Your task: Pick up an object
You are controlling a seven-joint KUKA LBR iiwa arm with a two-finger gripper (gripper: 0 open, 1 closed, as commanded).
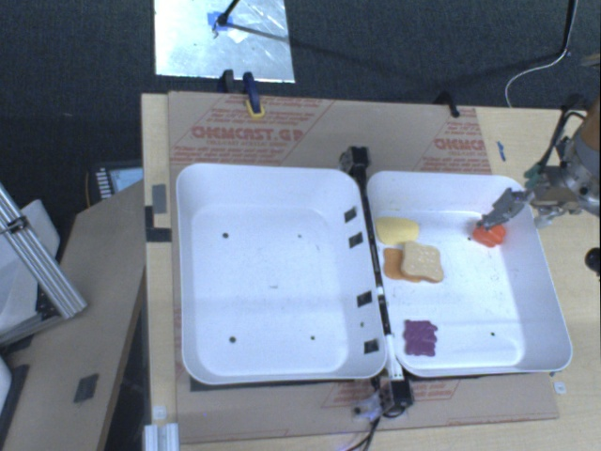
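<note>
Your pincer (498,216) reached into the right bin (535,346) from the right, down at the orange object (488,236) near the far right corner. You could not tell its grip. A toast slice (422,263) lay well apart.

arm: seen entering from the right edge, grey wrist partly cut off by the frame | tool (496,216): held low, angled down and leftward from the wrist | tip: pointed toward lower left | finger state: not discernible
</note>
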